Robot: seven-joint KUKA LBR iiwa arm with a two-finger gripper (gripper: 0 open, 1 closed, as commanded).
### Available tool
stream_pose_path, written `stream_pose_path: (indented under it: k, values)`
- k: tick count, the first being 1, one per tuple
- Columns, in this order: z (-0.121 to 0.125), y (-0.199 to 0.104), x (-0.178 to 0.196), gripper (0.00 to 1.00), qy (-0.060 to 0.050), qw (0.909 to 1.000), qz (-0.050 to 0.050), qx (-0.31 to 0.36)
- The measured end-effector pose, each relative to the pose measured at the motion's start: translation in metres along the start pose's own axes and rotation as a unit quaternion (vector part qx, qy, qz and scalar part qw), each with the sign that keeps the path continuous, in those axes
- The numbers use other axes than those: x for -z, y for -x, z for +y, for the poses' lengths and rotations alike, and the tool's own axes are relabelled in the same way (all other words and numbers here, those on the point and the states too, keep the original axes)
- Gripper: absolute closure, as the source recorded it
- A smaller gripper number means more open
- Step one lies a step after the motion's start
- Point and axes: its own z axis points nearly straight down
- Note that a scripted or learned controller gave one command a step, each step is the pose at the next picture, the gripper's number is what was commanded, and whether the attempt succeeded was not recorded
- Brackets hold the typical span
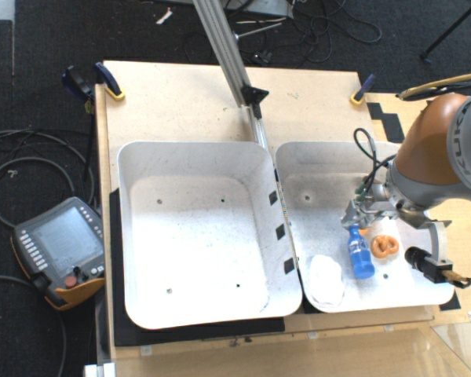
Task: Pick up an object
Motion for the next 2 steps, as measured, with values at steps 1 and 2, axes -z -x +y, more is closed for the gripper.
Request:
stream_pose_path:
  k: [1, 2]
  values:
    - [0.005, -0.002, 0.063, 1.0, -0.005, 1.0, 0.002, 0.002]
    - [0.011, -0.01, 0.111, 1.0, -0.005, 1.0, 0.002, 0.002]
